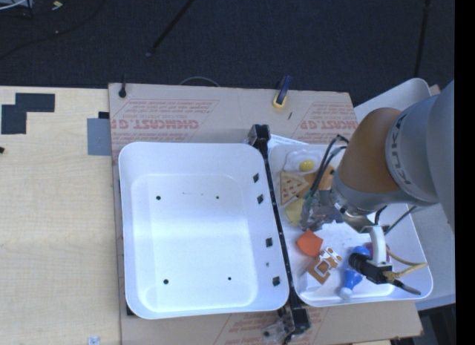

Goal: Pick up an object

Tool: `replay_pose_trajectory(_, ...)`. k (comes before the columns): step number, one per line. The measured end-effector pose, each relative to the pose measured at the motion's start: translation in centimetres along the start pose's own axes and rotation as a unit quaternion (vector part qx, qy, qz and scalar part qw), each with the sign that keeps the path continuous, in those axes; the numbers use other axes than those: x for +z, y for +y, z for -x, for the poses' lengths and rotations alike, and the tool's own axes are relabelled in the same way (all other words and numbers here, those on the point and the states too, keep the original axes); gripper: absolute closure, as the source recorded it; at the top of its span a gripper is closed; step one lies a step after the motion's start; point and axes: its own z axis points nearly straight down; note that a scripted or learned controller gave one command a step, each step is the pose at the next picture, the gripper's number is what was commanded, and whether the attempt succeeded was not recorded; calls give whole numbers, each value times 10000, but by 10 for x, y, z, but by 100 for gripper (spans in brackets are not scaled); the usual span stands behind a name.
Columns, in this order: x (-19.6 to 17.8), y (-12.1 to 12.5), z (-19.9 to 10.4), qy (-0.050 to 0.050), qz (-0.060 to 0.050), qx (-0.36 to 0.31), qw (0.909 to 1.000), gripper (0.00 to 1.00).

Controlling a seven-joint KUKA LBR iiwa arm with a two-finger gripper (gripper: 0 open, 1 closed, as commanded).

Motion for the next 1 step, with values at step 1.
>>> replay_pose_trajectory(1, 10, -43, -2, -7, 12, -22, 10000, 100)
